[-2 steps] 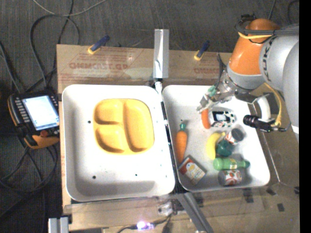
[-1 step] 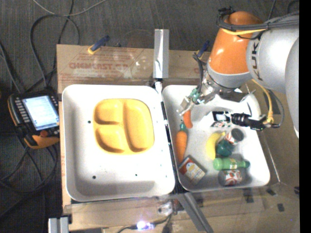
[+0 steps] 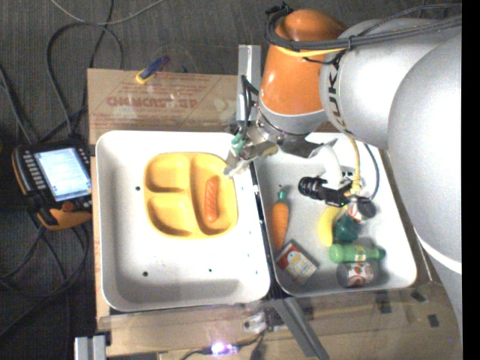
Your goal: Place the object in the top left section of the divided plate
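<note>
A yellow divided plate lies in the left bin. A hot dog rests in its long right section, and the two left sections hold nothing. My gripper hangs over the plate's upper right corner, near the wall between the two bins. I see nothing between its fingertips. The grey arm with its orange band reaches in from the upper right and hides the far part of the right bin.
The right bin holds a carrot, a small carton, a yellow banana-like piece, a green bottle and a can. A handheld pendant lies left of the bins, with cardboard behind.
</note>
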Tool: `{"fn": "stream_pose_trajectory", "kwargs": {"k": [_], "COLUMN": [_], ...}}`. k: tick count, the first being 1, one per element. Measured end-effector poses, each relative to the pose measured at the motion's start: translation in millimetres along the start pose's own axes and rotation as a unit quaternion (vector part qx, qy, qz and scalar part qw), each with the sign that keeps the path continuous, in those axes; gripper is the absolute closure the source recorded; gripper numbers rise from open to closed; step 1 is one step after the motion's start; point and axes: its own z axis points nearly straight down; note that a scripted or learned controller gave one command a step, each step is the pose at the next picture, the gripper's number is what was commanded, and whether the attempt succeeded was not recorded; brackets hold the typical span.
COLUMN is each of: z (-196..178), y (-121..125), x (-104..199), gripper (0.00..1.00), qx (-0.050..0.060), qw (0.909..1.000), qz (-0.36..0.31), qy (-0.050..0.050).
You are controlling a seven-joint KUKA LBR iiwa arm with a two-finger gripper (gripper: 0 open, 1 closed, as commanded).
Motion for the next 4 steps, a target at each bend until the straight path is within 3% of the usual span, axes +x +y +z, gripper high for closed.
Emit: {"fn": "stream_pose_trajectory", "kwargs": {"k": [1, 2, 3, 4], "z": [44.3, 44.3, 48.3, 48.2], "y": [-14.4, -28.4, -20.4, -20.5], "x": [-22.2, 35.2, 48.8, 48.5], "gripper": [1.0, 1.0, 1.0, 0.0], "qx": [0.001, 0.0, 0.0, 0.0], "qw": [0.9957, 0.9728, 0.9857, 0.9857], "qz": [-0.092, -0.232, -0.169, -0.168], "qy": [-0.001, 0.001, 0.0, 0.001]}}
